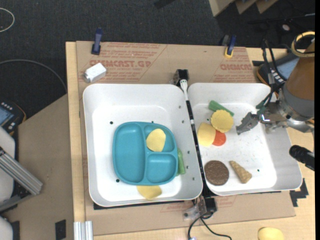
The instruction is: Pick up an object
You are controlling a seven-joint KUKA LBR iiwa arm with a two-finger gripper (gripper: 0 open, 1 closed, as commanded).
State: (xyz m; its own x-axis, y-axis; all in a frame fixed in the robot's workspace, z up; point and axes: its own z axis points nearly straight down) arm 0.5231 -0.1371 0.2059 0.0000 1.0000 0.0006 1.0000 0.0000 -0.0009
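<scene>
My gripper (260, 122) hovers over the right part of the right bin (280, 180), open, with nothing between its fingers (245, 124). Just left of it lie a round yellow piece (222, 120), a green piece (218, 106), a second yellow piece (205, 134) and a red piece (219, 139), all bunched together. Nearer the front of that bin sit a brown round patty (216, 172) and a tan wedge (241, 172).
The left bin (100, 109) holds a blue divided plate (131, 153) with a yellow piece (156, 139) on it. A green strip (180, 162) lies by the plate's right edge and another yellow piece (149, 190) at its front. A white block (95, 72) lies on the bench behind.
</scene>
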